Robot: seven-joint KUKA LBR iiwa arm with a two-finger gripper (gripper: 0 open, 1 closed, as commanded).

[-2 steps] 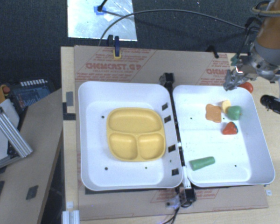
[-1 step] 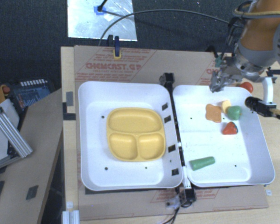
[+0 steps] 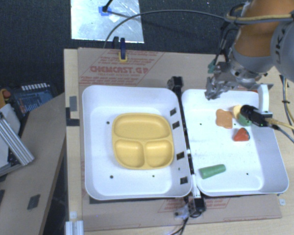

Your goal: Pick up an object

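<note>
Arm [image 3: 272,28] enters from the right at the upper edge, grey casing with a wide orange band above the wrist. Wrist angles down and to the left. End effector [image 3: 213,93] sits low at the far end of the right side, pointing down. Cables loop over the orange band and trail off along the arm. Fingertips too small and dark to read.

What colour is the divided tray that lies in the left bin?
Yellow. The divided tray shows clearly in the camera view, inside the left white bin.
</note>
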